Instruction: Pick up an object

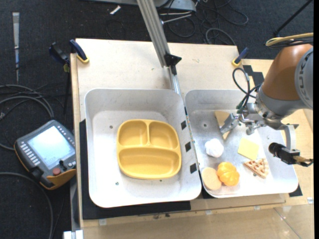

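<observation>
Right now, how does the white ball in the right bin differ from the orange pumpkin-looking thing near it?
The white ball is plain white and smooth-looking; the orange pumpkin is bright orange with ribbed lobes. The ball lies alone near the bin's middle, while the pumpkin sits closer to the front rim, against a tan round piece. The pumpkin looks slightly larger. Both are roundish, lie in the right bin, and sit apart from the gripper.

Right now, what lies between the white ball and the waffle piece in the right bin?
In the camera view, a pale yellow square slice lies between the white ball and the waffle piece, with bare bin floor around it.
</observation>
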### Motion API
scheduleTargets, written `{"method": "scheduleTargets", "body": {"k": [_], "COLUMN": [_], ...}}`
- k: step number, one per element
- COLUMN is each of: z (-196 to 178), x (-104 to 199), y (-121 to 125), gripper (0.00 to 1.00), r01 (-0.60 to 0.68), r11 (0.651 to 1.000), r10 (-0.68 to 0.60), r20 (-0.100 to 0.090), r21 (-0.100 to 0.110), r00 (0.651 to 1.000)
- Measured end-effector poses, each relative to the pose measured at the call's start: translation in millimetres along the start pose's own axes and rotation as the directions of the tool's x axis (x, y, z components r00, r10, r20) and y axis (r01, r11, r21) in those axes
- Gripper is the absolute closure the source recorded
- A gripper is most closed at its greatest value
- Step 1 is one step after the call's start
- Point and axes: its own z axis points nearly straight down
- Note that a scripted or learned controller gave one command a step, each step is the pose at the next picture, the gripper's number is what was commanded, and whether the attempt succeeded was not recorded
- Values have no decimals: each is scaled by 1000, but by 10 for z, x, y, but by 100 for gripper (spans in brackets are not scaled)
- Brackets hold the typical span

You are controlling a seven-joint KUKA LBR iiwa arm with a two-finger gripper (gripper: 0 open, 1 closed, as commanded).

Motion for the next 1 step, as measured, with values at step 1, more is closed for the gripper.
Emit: {"method": "scheduleTargets", "body": {"k": [1], "z": [460], "x": [74], "y": [-15], "gripper": [0], "r01": [0], "r11": [1000], "r10": [0], "r20": [0], "r21": [0], "r00": [1000]}}
